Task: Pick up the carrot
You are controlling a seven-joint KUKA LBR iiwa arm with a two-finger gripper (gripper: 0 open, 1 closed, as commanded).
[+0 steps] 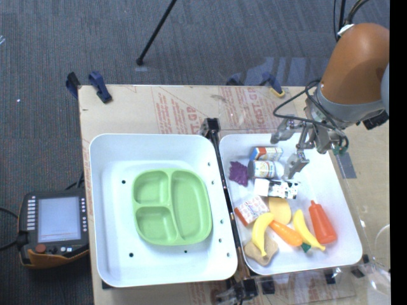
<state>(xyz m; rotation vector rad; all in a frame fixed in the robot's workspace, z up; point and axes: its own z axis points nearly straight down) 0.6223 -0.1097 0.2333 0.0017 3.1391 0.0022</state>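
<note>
The carrot (287, 233), orange with a small green tip, lies in the lower part of the right bin (343, 196), wedged between two yellow bananas (261, 232). My gripper (291, 149) hangs over the upper part of that bin, well above and behind the carrot, near a white can (264, 169). Its fingers (297, 162) stand open and hold nothing. The orange wrist band and grey arm reach in from the upper right.
An orange bottle (322, 223) lies just right of the carrot. A yellow round piece (280, 210), a red-white packet (251, 210), a white-black bottle (277, 188), purple grapes (238, 172) and a tan piece (259, 253) crowd the bin. The left bin (105, 170) holds a green divided plate (172, 206).
</note>
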